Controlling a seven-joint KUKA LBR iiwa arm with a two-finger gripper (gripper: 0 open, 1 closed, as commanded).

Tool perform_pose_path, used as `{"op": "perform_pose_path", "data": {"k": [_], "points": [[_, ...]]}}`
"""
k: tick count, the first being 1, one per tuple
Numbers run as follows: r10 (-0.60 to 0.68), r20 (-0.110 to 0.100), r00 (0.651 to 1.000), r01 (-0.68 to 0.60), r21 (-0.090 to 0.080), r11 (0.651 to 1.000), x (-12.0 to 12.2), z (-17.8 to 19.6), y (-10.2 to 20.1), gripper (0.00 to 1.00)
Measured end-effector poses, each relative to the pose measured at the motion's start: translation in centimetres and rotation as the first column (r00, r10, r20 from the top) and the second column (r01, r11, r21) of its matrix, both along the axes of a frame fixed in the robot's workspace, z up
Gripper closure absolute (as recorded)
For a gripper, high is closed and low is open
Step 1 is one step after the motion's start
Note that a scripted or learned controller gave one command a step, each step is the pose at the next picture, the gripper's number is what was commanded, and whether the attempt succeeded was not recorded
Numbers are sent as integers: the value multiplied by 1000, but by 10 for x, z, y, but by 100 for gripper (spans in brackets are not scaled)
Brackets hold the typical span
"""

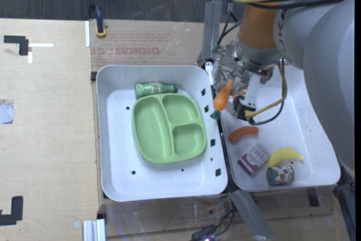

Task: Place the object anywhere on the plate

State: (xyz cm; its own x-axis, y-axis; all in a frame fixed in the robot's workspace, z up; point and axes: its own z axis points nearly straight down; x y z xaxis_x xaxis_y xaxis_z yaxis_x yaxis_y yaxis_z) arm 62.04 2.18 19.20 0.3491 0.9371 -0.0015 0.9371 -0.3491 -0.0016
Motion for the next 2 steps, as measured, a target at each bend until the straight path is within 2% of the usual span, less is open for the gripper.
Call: {"op": "perform_pose_path", "data": {"k": [1, 2], "points": [[-1, 0, 1000, 1, 0, 1000, 0, 0, 0, 0], [-1, -1, 1000, 1, -1, 1000, 0, 9, -1, 100]]}}
